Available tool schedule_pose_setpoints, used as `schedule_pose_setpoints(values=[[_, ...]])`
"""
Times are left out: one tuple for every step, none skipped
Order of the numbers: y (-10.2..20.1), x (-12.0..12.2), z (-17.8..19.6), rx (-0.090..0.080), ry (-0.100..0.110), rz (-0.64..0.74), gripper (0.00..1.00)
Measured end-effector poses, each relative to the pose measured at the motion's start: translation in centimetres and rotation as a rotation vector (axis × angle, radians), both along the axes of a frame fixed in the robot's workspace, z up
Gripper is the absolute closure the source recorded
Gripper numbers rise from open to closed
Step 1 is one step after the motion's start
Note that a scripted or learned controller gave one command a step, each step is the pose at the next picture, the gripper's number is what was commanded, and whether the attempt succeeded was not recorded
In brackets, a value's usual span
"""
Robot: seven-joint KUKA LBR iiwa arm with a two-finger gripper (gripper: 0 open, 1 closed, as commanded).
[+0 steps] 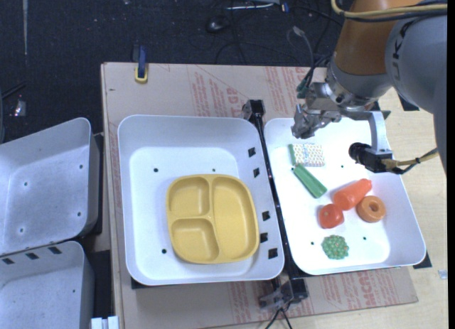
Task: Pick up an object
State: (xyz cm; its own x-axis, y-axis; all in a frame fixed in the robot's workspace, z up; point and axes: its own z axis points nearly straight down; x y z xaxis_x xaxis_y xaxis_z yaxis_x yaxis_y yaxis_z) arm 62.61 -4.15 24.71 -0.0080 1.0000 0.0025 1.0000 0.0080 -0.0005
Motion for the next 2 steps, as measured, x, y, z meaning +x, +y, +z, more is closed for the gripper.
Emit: schedule_pose_setpoints(values=[[5.2, 0.4, 0.2, -0.001, -0.002, 0.0, 1.0], [10.5, -0.6, 0.6, -0.001, 0.0, 0.0, 1.0]])
